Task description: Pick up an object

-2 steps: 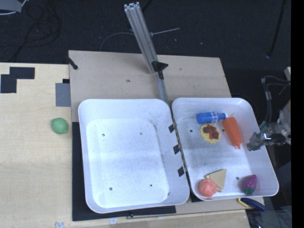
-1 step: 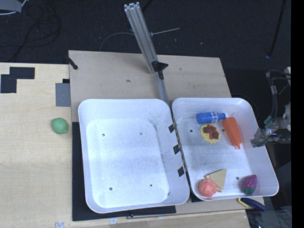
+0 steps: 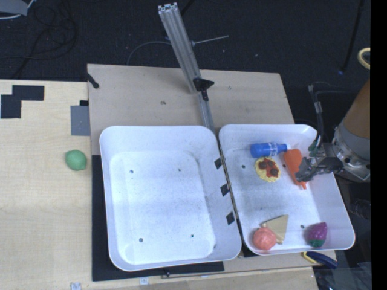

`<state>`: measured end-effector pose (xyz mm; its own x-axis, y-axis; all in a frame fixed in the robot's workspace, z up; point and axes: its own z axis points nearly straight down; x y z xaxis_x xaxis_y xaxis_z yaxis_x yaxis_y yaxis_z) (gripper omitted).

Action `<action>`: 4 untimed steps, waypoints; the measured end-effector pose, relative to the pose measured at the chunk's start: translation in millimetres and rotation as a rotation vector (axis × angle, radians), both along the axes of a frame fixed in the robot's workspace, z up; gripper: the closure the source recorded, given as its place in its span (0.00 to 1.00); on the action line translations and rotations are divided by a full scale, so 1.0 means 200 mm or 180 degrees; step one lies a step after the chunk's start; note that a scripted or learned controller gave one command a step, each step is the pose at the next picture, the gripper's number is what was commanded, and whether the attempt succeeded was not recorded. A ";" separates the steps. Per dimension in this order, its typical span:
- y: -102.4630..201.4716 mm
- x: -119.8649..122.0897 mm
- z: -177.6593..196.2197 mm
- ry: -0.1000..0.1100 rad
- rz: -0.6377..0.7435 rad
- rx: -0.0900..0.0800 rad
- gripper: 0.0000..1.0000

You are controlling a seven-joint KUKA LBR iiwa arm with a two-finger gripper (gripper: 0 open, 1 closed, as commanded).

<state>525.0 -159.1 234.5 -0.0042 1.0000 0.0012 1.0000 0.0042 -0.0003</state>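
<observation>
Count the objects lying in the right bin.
6: a blue bottle at the back, a yellow-red piece below it, an orange piece beside the end effector, then a tan wedge, pink ball and purple piece in front.

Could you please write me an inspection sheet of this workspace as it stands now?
Surface: pale wooden bench bearing a left bin and a right bin, side by side.
Job's things: in the right bin, a blue bottle, a yellow and red piece, an orange carrot-like piece, a tan wedge, a pink ball, a purple piece.
Clutter: green ball on the bench, left of the bins.
Grippers: end effector at the orange piece; grasp not clear.
Cables: several on the dark floor behind the bench.
Surroundings: slanted metal rail behind the bins.
</observation>
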 end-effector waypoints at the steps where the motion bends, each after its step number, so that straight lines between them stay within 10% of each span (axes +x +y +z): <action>1: 0.25 0.13 -0.04 0.0002 -0.0002 0.0000 1.00; 4: 0.96 0.40 -0.09 0.0003 -0.0005 -0.0005 1.00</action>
<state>604.1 33.9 217.0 -0.0025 1.0000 -0.0003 1.0000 0.0025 -0.0012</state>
